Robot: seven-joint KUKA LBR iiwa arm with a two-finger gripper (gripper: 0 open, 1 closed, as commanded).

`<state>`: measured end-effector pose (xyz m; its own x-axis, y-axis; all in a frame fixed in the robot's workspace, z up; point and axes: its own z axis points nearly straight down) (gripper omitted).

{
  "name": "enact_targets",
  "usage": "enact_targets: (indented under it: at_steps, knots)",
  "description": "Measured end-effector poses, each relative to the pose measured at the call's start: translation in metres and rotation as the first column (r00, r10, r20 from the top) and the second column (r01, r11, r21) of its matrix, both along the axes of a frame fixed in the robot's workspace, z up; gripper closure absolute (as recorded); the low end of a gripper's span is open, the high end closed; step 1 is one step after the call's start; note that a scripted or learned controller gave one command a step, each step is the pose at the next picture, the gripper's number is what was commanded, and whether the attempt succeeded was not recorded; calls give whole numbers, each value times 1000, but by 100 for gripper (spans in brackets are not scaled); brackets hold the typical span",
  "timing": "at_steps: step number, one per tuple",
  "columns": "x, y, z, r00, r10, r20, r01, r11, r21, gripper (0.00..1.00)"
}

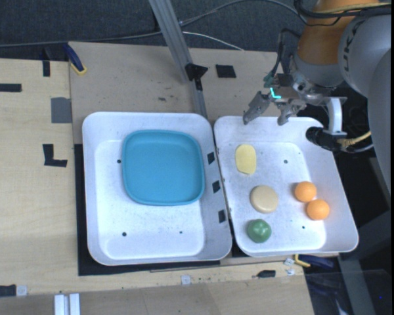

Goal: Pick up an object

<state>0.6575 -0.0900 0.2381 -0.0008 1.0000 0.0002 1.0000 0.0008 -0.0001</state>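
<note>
My gripper [268, 112] hangs over the far edge of the right bin [335, 241], fingers spread apart with nothing between them. Below it in that bin lie a yellow oval piece [245, 159], a beige round piece [264, 199], a green ball [258, 230] and two orange balls [305, 191] [317, 209]. The yellow piece is the nearest to the fingers, a short way toward the front of them.
The left bin [105, 241] holds a blue square plate [163, 167]. A slanted metal pole [177, 41] rises behind the gap between the bins. A black and yellow cable [338, 140] loops off the wrist over the right bin's far right corner.
</note>
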Motion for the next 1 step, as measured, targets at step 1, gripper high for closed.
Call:
enact_targets:
  at_steps: [1]
  knots:
    - [0,0,0,1000,0,0,0,1000,0,0]
